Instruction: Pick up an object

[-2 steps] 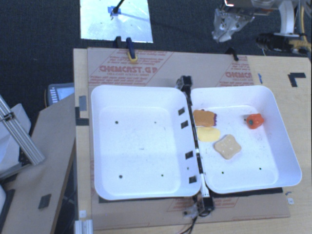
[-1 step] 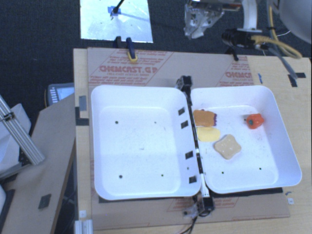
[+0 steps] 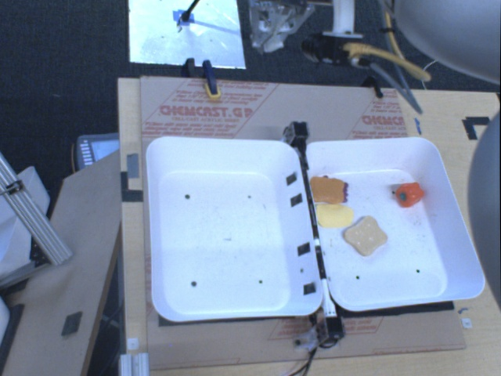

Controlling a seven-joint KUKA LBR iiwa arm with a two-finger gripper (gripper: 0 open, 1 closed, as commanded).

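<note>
Pick target: toast piece [image 3: 365, 236], right bin [image 3: 438, 171].
Likely light, rigid and flat; grip across its edges. End effector [image 3: 270, 26] beyond the tabletop's far edge; opening state cannot be determined.

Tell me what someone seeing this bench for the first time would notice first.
Two white bins sit side by side, and the right bin draws the eye: an orange-brown piece, a pale yellow piece and a tan toast-like piece cluster near its left wall, with a small red-orange object apart toward the right. The claw hangs above the bench's far edge, away from both bins.
</note>
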